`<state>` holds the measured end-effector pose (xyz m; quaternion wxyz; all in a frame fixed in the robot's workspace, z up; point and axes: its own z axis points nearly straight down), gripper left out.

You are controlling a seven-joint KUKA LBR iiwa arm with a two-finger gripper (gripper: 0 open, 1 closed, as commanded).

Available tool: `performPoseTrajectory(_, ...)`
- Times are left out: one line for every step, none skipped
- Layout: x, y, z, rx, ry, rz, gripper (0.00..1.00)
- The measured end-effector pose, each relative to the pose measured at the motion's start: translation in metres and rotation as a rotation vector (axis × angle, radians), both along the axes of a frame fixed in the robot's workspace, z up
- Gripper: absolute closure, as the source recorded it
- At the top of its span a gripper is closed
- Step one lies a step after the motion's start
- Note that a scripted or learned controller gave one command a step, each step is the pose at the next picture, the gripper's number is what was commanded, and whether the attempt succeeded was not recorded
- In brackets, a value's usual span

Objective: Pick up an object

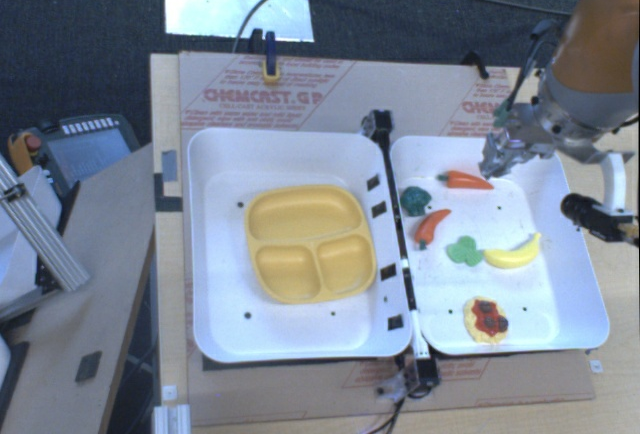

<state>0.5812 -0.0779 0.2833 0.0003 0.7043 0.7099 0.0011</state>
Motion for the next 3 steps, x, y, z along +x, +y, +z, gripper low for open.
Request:
performPoseTrajectory(-0.02, 0.051, -0.022, 0.001, 0.002, 0.001, 1.0)
performPoseTrajectory(-0.04, 0.109, -0.036, 0.002, 0.003, 0.002, 1.0)
performPoseTrajectory(-0.063, 0.158, -0.055, 0.002, 0.003, 0.001, 1.0)
